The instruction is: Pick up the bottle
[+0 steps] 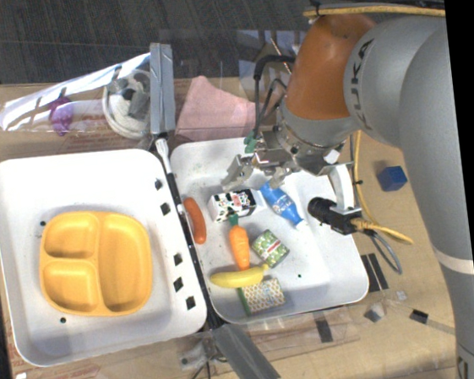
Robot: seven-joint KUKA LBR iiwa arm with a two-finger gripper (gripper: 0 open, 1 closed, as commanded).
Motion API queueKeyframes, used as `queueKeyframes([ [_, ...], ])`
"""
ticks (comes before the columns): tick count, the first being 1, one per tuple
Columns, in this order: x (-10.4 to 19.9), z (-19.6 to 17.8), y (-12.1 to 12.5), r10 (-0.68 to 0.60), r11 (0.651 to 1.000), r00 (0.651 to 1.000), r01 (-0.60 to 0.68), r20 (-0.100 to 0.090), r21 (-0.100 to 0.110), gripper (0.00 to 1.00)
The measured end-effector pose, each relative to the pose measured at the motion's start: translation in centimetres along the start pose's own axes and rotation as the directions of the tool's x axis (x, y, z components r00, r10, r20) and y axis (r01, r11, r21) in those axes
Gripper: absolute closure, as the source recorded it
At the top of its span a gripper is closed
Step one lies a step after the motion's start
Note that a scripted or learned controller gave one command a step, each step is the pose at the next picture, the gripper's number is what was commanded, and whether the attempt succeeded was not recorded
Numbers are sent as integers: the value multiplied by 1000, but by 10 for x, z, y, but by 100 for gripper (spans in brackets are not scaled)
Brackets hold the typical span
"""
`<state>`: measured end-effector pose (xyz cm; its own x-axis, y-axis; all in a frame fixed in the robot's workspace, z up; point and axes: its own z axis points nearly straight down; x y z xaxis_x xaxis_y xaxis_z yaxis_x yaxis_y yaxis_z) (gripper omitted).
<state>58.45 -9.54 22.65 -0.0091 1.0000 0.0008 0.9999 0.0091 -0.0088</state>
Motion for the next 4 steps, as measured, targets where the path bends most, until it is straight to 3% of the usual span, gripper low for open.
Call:
queueKeyframes([
  [1,-72,-24,-11,-21,1000,1000,21,1,-4,0],
  [2,-105,68,21,-1,1000,1000,1,0,0,0],
  [3,-113,136,42,9,1000,1000,-9,1,-4,0],
  [4,-111,128,42,3,1000,1000,-3,0,1,100],
])
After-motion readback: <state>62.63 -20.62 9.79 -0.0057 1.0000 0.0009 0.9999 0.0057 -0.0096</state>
